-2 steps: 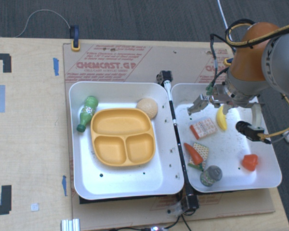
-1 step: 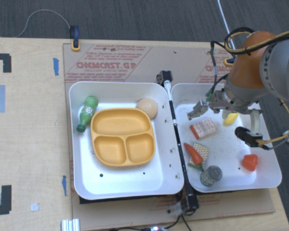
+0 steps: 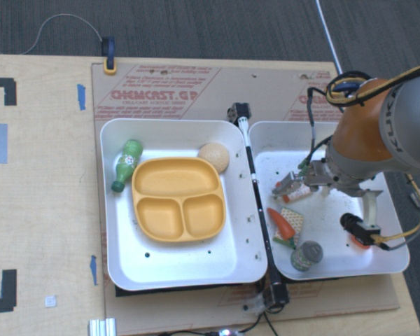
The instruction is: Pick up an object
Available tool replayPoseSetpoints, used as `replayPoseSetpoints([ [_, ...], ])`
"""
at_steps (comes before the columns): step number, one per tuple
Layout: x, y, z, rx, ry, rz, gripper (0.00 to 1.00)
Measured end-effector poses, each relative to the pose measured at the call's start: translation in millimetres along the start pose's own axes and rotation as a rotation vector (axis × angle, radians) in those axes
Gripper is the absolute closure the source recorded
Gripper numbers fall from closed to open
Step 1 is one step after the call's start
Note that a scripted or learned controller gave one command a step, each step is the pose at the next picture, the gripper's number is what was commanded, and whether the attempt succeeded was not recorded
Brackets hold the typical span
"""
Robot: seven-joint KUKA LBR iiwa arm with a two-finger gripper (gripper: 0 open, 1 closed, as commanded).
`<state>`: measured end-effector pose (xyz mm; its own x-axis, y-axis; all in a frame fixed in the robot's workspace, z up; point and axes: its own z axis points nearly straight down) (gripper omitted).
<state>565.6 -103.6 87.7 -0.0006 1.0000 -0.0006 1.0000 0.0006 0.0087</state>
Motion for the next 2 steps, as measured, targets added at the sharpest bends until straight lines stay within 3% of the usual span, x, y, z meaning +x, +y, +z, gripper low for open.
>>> replayPoseSetpoints([
  [1,-4.6,2.1,-13.0,-0.009,-0.01,0.002,1.0],
  [2,68.0,-36.4,-97.7,0.007,0.001,-0.001,1.0],
])
